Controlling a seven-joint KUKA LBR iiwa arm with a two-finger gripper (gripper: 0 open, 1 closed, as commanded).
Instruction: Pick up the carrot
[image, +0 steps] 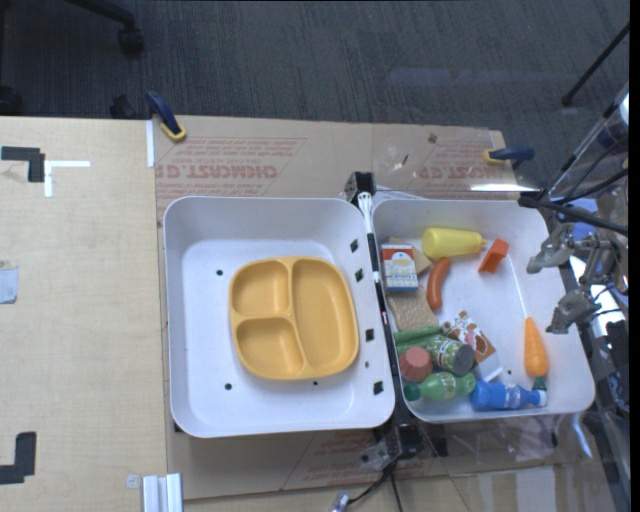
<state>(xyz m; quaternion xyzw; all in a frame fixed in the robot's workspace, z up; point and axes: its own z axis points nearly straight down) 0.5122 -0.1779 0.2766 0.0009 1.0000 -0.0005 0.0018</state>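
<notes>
Camera view: above the bench, slanted down on two white bins set side by side.
Left bin (190, 300): one yellow divided plate (294, 318) near its middle, three compartments.
Right bin (505, 215): crowded with toy groceries.
Carrot (535, 348): orange, lying lengthwise close to the right wall, tip toward the far side — just above a blue bottle (505, 397) in the near corner.
Other items: yellow bottle (452, 242) and small orange block (493, 256) at the far end; red sausage (436, 284) beside a small carton (400, 268); green bottle (440, 387) near the front.
Gripper (565, 285): metal parts at the right rim of the right bin, apart from the carrot — finger state cannot be told, nothing seen in its grasp.
</notes>
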